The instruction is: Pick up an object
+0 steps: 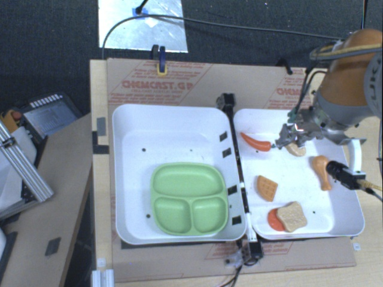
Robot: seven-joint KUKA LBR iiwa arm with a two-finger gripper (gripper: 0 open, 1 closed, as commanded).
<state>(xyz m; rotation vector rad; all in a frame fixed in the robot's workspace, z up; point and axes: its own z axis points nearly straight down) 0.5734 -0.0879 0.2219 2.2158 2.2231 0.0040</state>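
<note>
Gripper (286,139) low in right bin (346,220), jaw state unclear, red chili (256,142) just beside; green divided plate (188,197) in left bin (128,160)

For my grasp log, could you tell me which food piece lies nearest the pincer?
The small tan piece directly beside the pincer, closer than the red pepper.

Fixed overhead view, slanting onto bins (179,115)
</note>
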